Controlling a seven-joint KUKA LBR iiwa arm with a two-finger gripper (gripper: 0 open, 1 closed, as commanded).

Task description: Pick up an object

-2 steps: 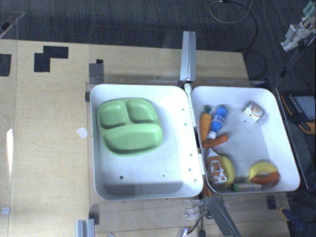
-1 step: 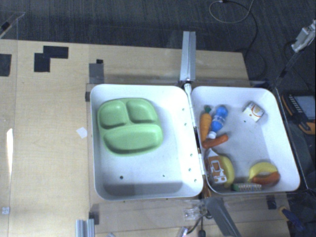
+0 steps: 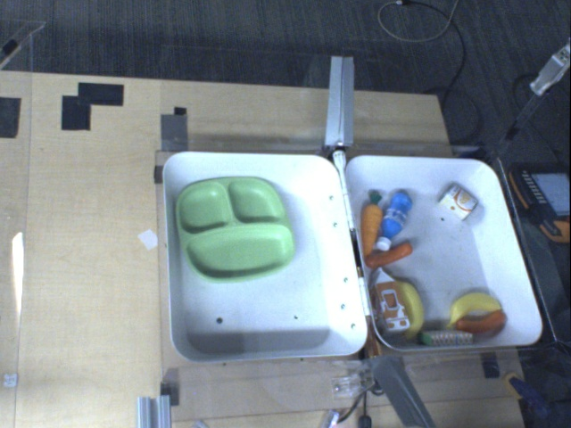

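**Inspector:** Where the right bin [image 3: 513, 239] meets its near wall, what lies there?

**Clerk:** A yellow banana [image 3: 473, 305] touching a red sausage [image 3: 480, 323], a small green stick [image 3: 446, 337], and a yellow item under a printed card [image 3: 397, 305].

**Inspector:** Farther back?

**Clerk:** A carrot [image 3: 371, 225], a blue-capped bottle [image 3: 393, 218], a small carton [image 3: 459, 202]. The left bin [image 3: 268, 328] holds a green divided plate [image 3: 235, 226].

**Inspector:** The hand's state?

**Clerk:** Cannot tell.
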